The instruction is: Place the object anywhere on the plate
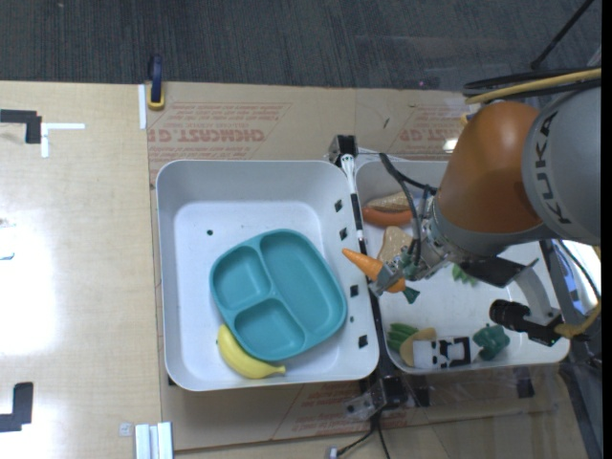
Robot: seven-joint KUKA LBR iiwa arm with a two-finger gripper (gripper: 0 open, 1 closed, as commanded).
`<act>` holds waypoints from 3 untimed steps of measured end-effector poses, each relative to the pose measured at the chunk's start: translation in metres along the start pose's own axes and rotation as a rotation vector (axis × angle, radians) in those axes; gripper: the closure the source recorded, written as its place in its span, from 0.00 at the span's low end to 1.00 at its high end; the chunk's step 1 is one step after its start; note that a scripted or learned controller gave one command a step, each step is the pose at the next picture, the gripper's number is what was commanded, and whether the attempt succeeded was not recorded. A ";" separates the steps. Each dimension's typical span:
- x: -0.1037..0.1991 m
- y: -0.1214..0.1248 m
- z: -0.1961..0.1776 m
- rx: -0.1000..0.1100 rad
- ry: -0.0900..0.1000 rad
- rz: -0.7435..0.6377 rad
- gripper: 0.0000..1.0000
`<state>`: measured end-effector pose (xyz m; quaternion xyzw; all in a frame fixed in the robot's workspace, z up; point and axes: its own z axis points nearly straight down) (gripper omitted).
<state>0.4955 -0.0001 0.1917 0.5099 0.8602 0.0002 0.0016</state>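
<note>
The arm's grey housing carries the letters "KUKA", cut off at the 3 o'clock edge of the view, and the cardboard sheet (249, 127) under the bins bears red mirrored print that cannot be read with any certainty.

The left bin (182, 285) holds a teal plate (279, 295) with three compartments, tilted in the bin, and a yellow banana (244, 355) lies touching the plate's rim at about 7 o'clock.

The arm (497, 175), grey with a broad orange band, reaches in from 3 o'clock and covers much of the right bin (497, 357). The hand (394, 277) sits low over the right bin's wall nearest the left bin. An orange carrot (361, 261) lies right at the fingertips, its pointed end poking toward 10 o'clock across the divide between the bins; the fingers look closed around its thick end, though that spot is small and crowded.

Toward 12 o'clock from the hand lie a red sausage-like piece (387, 214) and a pale bread-like slice (392, 244), partly hidden by cables. At 6 o'clock in the right bin sit a green leafy item (403, 333), a black-and-white object (448, 352) and a dark green toy (492, 340), all hard to identify. The wooden table (72, 256) lies at 9 o'clock, with a blue-and-yellow clamp (155, 82) near the cardboard's 11 o'clock corner.
</note>
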 end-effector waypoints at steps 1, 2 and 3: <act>0.056 0.036 -0.042 0.002 0.000 -0.047 1.00; 0.083 0.100 -0.075 0.005 -0.001 0.066 1.00; 0.083 0.100 -0.075 0.005 0.000 0.065 0.00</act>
